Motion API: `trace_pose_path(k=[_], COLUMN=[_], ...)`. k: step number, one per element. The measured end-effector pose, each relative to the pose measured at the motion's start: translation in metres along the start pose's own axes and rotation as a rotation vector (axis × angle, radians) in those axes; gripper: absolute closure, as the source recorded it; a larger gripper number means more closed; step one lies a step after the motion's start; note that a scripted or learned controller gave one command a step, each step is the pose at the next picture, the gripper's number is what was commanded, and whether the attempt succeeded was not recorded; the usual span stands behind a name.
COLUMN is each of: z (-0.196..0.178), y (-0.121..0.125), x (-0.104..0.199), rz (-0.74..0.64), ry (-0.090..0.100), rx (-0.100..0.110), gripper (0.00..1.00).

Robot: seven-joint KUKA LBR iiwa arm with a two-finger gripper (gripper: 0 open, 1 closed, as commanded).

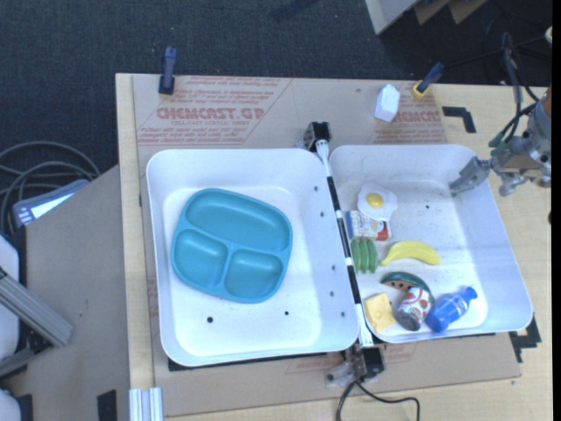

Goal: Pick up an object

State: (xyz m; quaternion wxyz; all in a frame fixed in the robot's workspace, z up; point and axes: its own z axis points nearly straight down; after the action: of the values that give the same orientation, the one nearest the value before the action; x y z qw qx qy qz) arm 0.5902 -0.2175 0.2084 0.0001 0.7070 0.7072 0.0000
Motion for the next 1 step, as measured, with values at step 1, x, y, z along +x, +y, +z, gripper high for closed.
trace_pose_path(k=[1], z=[0.0866], y=[-0.0702], x=[0.0561], rz=[0.000], ry=[0.001], rx=[0.002], gripper=[0.00])
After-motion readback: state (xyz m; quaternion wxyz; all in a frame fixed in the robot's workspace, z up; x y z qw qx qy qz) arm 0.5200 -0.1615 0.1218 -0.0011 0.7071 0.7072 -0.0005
